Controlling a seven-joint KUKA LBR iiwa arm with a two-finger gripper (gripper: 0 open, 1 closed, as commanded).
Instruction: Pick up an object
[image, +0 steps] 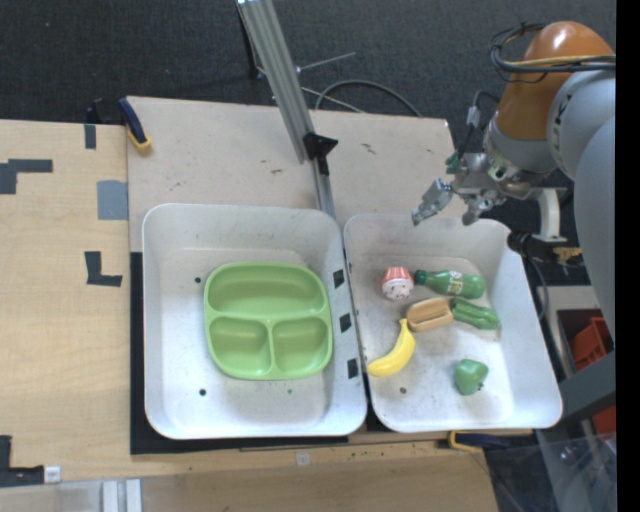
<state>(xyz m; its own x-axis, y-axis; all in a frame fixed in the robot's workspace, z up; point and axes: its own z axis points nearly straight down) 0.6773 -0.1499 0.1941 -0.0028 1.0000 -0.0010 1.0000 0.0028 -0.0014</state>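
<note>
Left bin (160, 300), well left of fingers: holds green divided plate (268, 320).
Right bin (520, 300), rim just below fingers: holds all small items.
Arm (560, 90) grey, orange band, reaches in from right.
Gripper (452, 200) above far rim of right bin; fingers spread, nothing between them.
Below fingers, apart from them: green bottle (452, 284), hot dog (430, 314) touching green pickle-like item (476, 316).
Banana (394, 356) below-left of fingers, near divider.
Green pepper (470, 376) farthest below.
Pink-topped toy (397, 283) below-left, beside bottle.
</note>
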